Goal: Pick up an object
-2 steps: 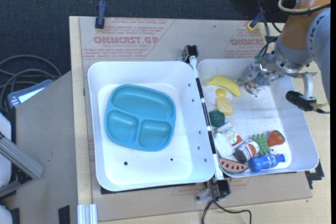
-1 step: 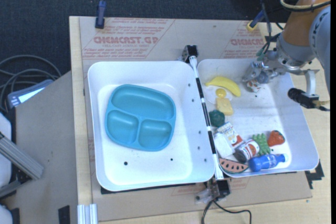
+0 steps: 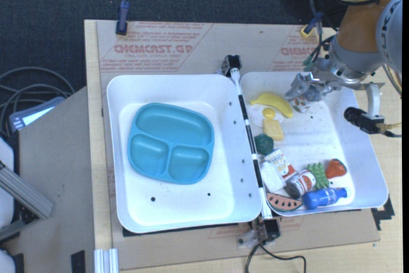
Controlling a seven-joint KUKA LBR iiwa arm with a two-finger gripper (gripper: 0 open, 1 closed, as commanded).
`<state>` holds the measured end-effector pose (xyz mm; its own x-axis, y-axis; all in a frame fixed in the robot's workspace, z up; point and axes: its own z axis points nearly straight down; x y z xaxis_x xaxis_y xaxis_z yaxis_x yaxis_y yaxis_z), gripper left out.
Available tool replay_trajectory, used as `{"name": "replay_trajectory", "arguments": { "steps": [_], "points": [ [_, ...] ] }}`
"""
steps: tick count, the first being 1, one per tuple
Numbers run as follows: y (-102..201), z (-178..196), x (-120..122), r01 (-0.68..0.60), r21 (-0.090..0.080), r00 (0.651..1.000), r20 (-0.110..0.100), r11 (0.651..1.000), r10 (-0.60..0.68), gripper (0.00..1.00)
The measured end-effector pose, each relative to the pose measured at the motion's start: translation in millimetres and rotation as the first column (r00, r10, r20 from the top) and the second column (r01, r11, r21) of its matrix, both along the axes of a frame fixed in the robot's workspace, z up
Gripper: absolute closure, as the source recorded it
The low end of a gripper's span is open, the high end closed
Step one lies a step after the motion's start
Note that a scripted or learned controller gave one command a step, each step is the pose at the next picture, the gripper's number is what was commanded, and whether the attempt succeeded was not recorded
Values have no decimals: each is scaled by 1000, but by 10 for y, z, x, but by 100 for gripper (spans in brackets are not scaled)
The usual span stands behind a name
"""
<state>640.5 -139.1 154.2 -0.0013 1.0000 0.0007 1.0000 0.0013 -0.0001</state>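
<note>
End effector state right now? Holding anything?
End effector: cannot be told; it sits over the right bin next to the banana, nothing seen in its grasp.

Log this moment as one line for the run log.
claw: over right bin, far end | nearest: banana | holding: nothing seen | left bin: blue divided plate | pick: not yet done

The arm (image 3: 374, 16) was grey, with a rounded orange band just above the end effector (image 3: 305, 91) and a broad, smooth grey collar below that band. A yellowish cable looped over the orange part, and thin dark cables (one with a blue tip) ran down beside the wrist. The end effector itself was a small, grey metallic cluster.
</note>
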Motion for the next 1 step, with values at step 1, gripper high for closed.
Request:
{"name": "replay_trajectory", "arguments": {
  "steps": [1],
  "points": [
    [801, 569, -876, 0, 1, 1000, -2, 1000, 0, 100]
  ]
}}
